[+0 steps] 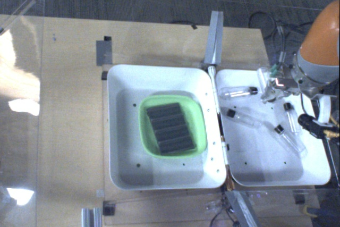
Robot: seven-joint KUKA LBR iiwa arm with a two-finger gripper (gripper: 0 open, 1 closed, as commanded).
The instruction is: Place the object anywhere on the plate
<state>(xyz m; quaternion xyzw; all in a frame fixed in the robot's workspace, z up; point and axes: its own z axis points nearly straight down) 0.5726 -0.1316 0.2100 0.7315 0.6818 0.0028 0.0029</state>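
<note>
Already dark ribbed block (pixel 170 128) on green plate (pixel 146 138), gripper (pixel 272 87) well apart.

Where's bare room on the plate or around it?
The dark ridged block covers most of the green plate; only its rim strips are bare. The left bin has bare floor around the plate. The right bin is crowded with clear tubes.

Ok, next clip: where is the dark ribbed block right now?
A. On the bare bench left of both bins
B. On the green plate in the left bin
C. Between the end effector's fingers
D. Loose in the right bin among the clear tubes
B. The dark ribbed block lies on the green plate inside the left bin, well apart from the end effector over the right bin.
</note>
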